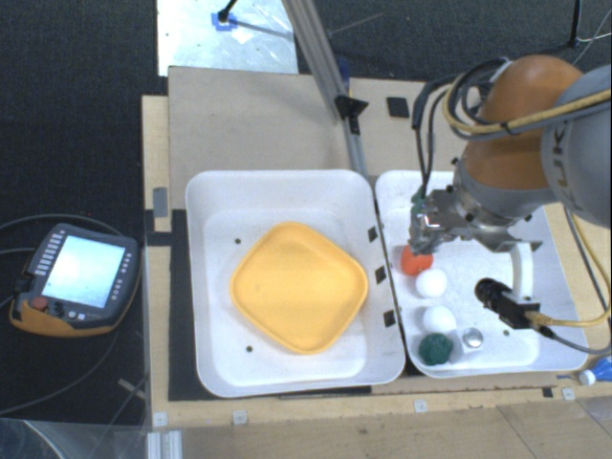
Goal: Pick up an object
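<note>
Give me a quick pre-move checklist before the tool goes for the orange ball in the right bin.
1. Tool above the orange ball: ok.
2. Ball between the tool's tips: cannot tell.
3. Nearest white ball apart from target: not ok, it looks touching.
4. Target clear of the right bin wall: not ok, it sits near the wall.
5. Yellow plate out of the path, in the left bin: ok.

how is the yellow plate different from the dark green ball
The yellow plate is broad, flat and squarish with rounded corners; the dark green ball is small and round. The plate is pale yellow, the ball very dark green. The plate lies alone in the left bin; the ball sits at the near edge of the right bin, beside white balls and a small metallic piece. Both rest in white bins, apart from the gripper.
</note>
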Robot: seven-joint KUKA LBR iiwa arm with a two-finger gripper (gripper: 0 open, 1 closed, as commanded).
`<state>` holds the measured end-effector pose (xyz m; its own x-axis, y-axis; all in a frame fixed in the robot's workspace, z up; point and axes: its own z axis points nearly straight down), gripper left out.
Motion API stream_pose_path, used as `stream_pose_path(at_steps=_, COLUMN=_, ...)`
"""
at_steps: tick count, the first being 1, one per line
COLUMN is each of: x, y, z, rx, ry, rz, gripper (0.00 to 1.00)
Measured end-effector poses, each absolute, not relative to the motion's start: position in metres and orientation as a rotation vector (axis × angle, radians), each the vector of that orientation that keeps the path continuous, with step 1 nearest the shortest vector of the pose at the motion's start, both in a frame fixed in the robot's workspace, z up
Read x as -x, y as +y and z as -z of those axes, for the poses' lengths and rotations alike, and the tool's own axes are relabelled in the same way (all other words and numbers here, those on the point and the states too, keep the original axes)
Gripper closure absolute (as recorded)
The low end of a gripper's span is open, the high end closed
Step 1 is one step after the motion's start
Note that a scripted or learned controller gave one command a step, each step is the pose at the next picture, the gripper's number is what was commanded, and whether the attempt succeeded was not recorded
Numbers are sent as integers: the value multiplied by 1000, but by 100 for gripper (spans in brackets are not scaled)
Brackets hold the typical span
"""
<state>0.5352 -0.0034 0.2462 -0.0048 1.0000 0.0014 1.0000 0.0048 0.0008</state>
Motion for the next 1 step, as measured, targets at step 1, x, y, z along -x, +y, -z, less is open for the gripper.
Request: stream_pose_path(at_steps=1, x=-534, y=53, z=-232, rx=2216, ry=-2225, rz=1, gripper=100)
